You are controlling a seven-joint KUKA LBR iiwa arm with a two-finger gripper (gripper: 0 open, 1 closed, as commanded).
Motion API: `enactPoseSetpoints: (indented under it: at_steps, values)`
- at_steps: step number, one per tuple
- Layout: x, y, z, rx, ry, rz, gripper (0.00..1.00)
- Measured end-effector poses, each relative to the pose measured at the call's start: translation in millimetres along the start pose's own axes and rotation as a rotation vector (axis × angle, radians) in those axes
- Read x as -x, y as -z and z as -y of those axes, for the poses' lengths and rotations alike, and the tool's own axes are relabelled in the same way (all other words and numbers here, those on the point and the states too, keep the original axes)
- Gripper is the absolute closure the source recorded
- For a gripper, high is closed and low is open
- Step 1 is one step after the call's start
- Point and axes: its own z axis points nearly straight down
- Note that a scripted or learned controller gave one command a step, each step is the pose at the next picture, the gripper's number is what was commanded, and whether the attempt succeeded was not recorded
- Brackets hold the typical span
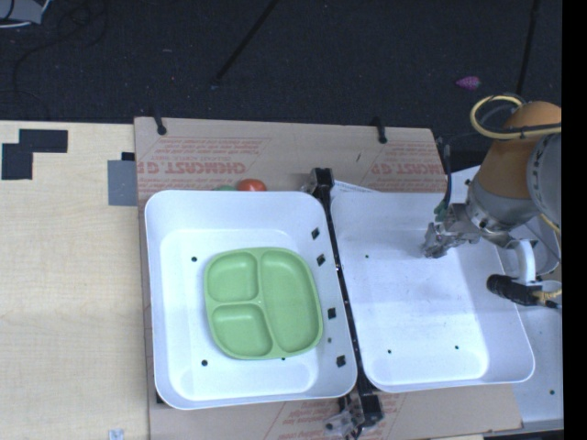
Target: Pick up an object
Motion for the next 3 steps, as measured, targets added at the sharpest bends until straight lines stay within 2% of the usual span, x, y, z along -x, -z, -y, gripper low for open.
enactPoseSetpoints:
  at_steps: [2, 3]
  values:
    - [0, 90, 9, 0.006, -0.008, 0.002, 1.0]
    - [1, 112, 9, 0.004, -0.005, 0.001, 1.0]
